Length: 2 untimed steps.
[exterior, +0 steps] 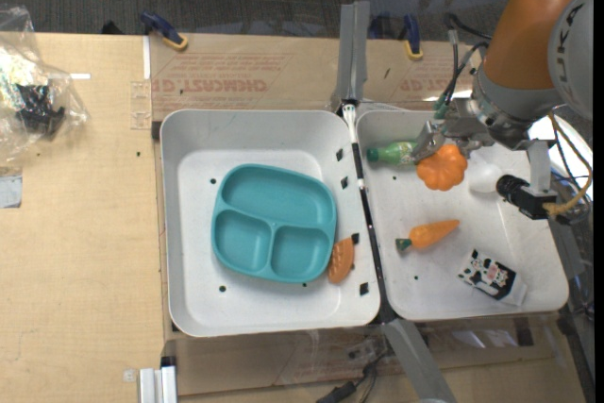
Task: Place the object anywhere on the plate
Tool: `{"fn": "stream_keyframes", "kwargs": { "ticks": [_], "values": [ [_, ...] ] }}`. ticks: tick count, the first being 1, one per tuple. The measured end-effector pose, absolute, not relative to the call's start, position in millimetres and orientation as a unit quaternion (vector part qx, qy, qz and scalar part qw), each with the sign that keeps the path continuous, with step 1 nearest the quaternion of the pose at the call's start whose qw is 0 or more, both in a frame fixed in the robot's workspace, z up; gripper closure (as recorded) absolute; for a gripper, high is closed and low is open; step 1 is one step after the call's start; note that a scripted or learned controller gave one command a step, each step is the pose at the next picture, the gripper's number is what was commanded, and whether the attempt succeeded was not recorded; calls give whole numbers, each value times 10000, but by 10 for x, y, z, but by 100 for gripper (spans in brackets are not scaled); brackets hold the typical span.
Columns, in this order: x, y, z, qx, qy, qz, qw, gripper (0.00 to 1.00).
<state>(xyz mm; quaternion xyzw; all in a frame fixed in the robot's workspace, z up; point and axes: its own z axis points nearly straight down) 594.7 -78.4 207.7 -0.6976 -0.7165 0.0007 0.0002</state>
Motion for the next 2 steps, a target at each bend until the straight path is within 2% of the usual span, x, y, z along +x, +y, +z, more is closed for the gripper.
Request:
{"fn": "stream_keyframes", "kwargs": {
  "ticks": [1,2],
  "values": [
    [5930,-140,1911,-5911,-8066,11,9,100],
    [5742,555,1912,-5745,-8185,12,10,100]
  ]
}}
